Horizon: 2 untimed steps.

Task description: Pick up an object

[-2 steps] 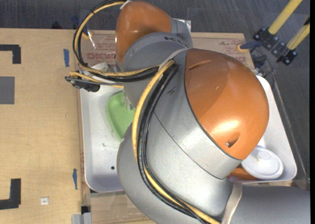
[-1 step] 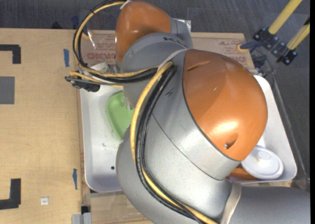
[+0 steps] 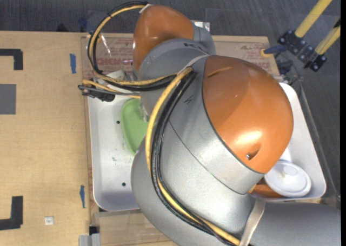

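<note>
A light green object [image 3: 131, 126] lies in the left white bin [image 3: 105, 180], partly covered by the arm. The big grey and orange arm [image 3: 216, 131] reaches across both bins, and its wrist end [image 3: 157, 39] sits over the far part of the left bin. The arm's own body hides the gripper. A white round object [image 3: 289, 179] rests on something orange [image 3: 265, 191] at the near end of the right bin [image 3: 316, 169].
Black and yellow cables [image 3: 108, 82] loop off the wrist over the left bin's far end. A cardboard-covered bench [image 3: 38, 147] with black and blue tape marks lies to the left. A yellow-handled black clamp [image 3: 303, 47] stands at the upper right.
</note>
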Each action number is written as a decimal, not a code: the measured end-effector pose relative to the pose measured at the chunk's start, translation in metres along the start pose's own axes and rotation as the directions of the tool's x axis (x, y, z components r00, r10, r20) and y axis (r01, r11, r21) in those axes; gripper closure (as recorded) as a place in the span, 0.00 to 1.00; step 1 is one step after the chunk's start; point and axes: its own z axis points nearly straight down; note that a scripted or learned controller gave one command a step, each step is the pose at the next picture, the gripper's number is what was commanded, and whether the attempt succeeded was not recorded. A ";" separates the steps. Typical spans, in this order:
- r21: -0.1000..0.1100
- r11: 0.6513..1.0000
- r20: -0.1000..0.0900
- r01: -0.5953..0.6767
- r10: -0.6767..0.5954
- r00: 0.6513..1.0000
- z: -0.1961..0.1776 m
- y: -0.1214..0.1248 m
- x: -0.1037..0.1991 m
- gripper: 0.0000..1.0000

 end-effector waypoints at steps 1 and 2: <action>0.007 1.000 -0.007 0.012 -0.012 1.000 -0.001 0.013 -0.011 0.00; 0.017 1.000 -0.009 0.017 -0.017 1.000 -0.002 0.016 -0.015 0.00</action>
